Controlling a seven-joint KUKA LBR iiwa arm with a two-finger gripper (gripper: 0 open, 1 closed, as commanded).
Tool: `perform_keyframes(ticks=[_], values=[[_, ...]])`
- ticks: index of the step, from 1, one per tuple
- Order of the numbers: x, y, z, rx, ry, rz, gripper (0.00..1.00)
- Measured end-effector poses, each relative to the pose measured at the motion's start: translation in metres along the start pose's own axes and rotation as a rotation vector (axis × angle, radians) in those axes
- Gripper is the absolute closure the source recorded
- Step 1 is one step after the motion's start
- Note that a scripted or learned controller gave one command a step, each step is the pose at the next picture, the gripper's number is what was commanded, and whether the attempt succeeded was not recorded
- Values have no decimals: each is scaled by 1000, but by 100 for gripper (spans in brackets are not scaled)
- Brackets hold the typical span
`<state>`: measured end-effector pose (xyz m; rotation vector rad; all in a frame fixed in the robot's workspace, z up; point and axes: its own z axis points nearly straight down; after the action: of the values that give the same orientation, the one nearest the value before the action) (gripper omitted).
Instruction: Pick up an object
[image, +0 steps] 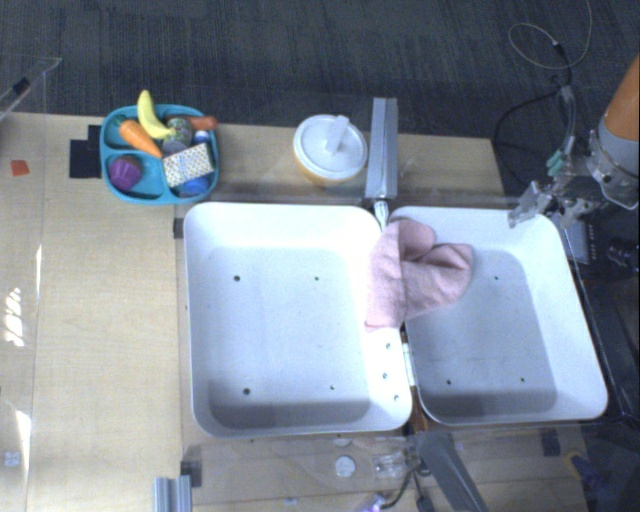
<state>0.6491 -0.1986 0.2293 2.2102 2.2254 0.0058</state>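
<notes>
While gripper (535, 203) hangs off right bin (560, 400) top-right corner, fingers unclear: pink cloth (425, 270) draped over bins' shared rim, not yet picked.

Pink cloth (415, 270), white bins (290, 320)

Light is even and fairly bright, approx. from above. Both white bins, the left bin (290, 320) and the right bin (510, 340), are close to overexposed, and a soft grey shadow lies along the near inside wall of each. The pink cloth (415, 272) throws only a faint shadow. Weak reflections show on the tabletop (90, 300) at left, e.g. pale streaks. The dark floor at top is grainy. The whole picture is a bit soft, low res.; small items blur.
</notes>
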Motion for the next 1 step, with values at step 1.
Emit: perform_keyframes(ticks=[1], values=[[47, -42, 123, 2, 1, -123, 0]])
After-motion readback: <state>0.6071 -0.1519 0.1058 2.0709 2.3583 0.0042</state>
